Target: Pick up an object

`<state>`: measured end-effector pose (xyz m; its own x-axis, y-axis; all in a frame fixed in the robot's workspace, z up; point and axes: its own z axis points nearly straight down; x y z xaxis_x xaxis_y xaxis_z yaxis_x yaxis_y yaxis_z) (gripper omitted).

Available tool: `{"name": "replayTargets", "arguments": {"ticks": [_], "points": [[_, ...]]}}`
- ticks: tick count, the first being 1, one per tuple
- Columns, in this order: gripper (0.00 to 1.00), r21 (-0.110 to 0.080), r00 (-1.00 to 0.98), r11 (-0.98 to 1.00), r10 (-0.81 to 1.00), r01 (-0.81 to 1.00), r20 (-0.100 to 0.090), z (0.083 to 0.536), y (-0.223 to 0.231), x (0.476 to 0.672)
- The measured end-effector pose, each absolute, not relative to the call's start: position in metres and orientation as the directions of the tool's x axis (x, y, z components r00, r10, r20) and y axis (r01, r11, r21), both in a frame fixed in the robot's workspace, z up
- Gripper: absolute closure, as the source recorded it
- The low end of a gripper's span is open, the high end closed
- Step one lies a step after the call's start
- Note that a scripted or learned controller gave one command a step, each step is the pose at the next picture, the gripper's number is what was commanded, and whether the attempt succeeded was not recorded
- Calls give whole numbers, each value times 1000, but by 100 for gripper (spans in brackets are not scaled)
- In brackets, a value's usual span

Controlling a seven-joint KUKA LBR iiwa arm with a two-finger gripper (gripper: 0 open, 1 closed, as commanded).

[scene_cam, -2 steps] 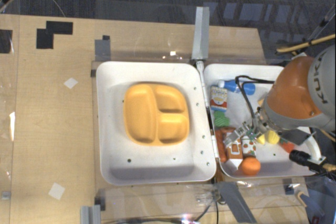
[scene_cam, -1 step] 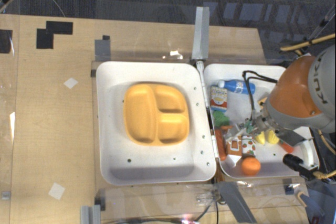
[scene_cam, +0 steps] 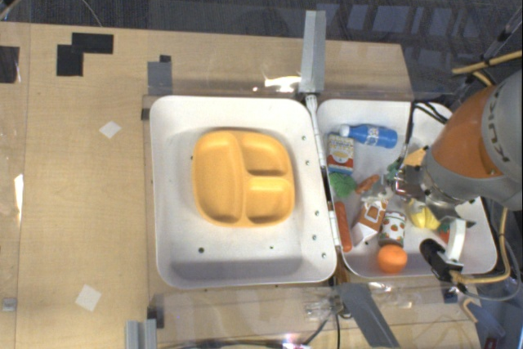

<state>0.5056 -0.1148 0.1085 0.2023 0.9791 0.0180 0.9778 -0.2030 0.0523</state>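
Round orange ball (scene_cam: 393, 258) sits at the right white bin's (scene_cam: 487, 255) near edge; claw (scene_cam: 402, 180) beside it, grip indiscernible.

**Arm over right bin**

Left bin (scene_cam: 167, 176) holds a yellow divided tray (scene_cam: 243, 176). Right bin (scene_cam: 482, 257) is cluttered: blue bottle (scene_cam: 369, 135), small carton (scene_cam: 341, 153), orange (scene_cam: 392, 258), red stick (scene_cam: 343, 226) along the left wall. Gripper (scene_cam: 406, 185) sits low among the items (fingers hidden by wrist).

The arm (scene_cam: 482, 147), at the frame's right, is grey with a broad orange band and black cables beside it.
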Motion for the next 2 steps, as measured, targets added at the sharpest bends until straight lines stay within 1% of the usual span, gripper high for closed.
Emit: {"name": "replayTargets", "arguments": {"ticks": [1, 2], "points": [[0, 3, 523, -523, 853, 853, 3, 108, -88, 537], [0, 15, 700, -701, 714, 713, 14, 92, -82, 514]]}}
